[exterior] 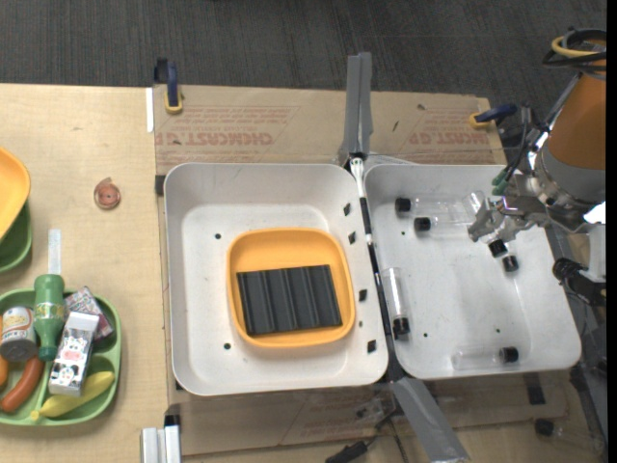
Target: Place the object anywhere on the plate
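Where the cardboard sheet [260,128] covers its far middle part, the pale wooden bench [87,143] bears the two white bins side by side. The left bin [193,287] and the right bin [463,316] touch along their inner edges. From the right the arm [578,133] reaches in over the far right corner of the right bin, its orange band up against the right edge.

The orange plate [289,244] lies in the middle of the left bin. On it, slightly toward the near side, the dark grey ribbed slab [289,297] lies flat, within the plate's rim.

At the near left of the bench a green tray [106,384] holds toy food, among it a green bottle [48,312], a can [16,324] and a white carton [69,355]. Farther along the left edge a yellow bowl [10,196] sits in a green one.

The gripper [494,228] hangs over the far right part of the right bin, well apart from the plate; whether it is open or closed cannot be told, and nothing can be made out in its grasp.

A small pink disc [107,194] lies on the bare bench, left of the left bin.
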`<state>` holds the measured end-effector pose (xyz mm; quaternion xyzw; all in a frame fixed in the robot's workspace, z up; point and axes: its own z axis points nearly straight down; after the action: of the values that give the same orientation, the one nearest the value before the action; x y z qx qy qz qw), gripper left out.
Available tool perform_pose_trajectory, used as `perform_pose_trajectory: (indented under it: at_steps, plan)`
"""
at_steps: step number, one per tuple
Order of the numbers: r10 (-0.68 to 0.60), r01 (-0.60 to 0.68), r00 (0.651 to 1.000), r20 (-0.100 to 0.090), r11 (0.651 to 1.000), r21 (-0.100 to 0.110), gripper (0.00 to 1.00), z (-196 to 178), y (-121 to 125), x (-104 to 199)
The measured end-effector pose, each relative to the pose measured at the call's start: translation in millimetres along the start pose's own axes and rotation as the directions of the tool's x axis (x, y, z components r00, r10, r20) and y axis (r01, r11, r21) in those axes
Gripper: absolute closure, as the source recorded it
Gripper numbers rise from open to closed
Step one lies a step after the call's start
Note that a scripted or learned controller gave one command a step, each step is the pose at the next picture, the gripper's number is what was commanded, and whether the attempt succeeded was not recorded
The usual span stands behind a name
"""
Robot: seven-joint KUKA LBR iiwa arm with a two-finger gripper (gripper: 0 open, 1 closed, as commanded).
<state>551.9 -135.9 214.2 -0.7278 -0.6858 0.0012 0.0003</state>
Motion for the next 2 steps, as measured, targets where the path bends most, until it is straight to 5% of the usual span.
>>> perform_pose_trajectory:
  at_steps: [1, 2]
  plan:
    - [-0.217, 0.217, 0.976, 0.002, 0.976, -0.002, 1.0, -22.8, 66.4, 29.2]
    - [-0.396, 0.396, 0.918, 0.0, 0.918, 0.0, 1.0, 12.8, 62.6, 24.5]
